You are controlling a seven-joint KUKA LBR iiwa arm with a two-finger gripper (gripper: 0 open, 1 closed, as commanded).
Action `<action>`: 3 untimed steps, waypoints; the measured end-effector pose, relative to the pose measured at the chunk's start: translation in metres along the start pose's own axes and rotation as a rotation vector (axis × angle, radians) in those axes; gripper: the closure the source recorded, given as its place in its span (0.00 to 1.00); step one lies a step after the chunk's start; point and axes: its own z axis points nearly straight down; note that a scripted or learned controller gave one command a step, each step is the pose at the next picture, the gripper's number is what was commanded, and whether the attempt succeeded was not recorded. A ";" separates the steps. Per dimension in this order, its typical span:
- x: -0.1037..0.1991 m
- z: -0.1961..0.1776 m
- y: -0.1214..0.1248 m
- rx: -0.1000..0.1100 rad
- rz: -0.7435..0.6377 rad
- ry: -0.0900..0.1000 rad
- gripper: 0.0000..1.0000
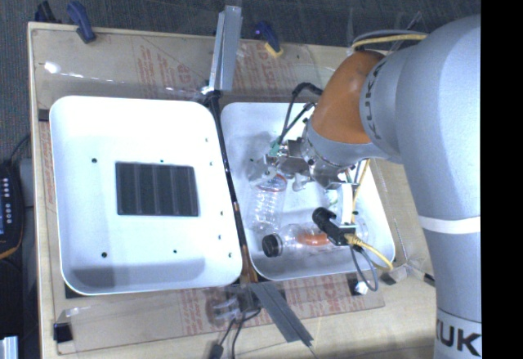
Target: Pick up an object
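Clear bottle (265, 206) mid right bin (239, 186) | gripper (282, 159) above it

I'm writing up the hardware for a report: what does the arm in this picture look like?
A thick, rounded grey arm with an orange band above the wrist and part of the black KUKA lettering low on its body. Thin black and yellow cables run around the wrist.

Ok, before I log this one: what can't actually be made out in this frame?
- Gripper: in the camera view its fingers merge with dark parts and cables under the orange-banded wrist; open or shut cannot be told.
- Clear plastic bottle in the right white bin: its top meets the gripper area; whether it is grasped is unclear.
- Orange object near the bin's front: partly behind a black fitting; too small to identify.
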 end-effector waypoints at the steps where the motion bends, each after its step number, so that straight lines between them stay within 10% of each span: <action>1: 0.003 0.030 0.035 -0.004 -0.095 0.000 0.00; 2: 0.003 0.019 0.036 -0.005 -0.099 0.000 1.00; 3: 0.011 -0.112 0.095 -0.006 -0.090 0.000 1.00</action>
